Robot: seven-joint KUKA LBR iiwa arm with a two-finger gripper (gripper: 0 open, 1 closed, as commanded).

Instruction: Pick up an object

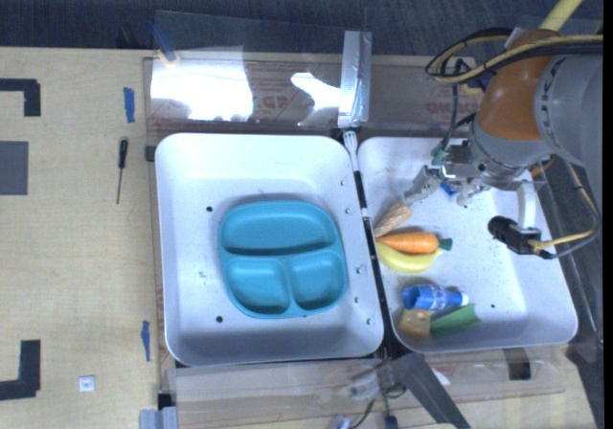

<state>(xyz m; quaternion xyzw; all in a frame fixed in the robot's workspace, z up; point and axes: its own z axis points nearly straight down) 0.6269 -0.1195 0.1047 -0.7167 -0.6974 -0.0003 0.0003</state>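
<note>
The things I could lift lie in the right bin (pixel 536 322), gathered against its left wall: a tan, bread-like piece (pixel 393 218) uppermost, then an orange carrot (pixel 410 243) resting across a yellow banana (pixel 406 260), the two touching, and lower down a blue bottle (pixel 433 299) lying on its side just above a green vegetable (pixel 454 320) and a brownish lump (pixel 414 322) in the near left corner. My hand (pixel 448 183) hangs over the upper part of this bin, up and to the right of the bread-like piece and apart from it; my fingers (pixel 420 188) stand spread, one pointing down-left toward that piece, and nothing lies between them. Above the hand my wrist carries its orange band (pixel 508 101), and the grey arm (pixel 575 116) runs off to the right with black and yellow cables looping round it. A small black part (pixel 506 231) hangs below the arm over the bin's right side (I cannot tell what it is). The left bin (pixel 182 178) holds a blue divided tray (pixel 282 257), lying flat near its middle, with one long compartment above and two smaller ones below. Both bins sit side by side, rims touching, on the pale wooden table (pixel 67 255), with a clear plastic sheet (pixel 249 87) behind them.
</note>
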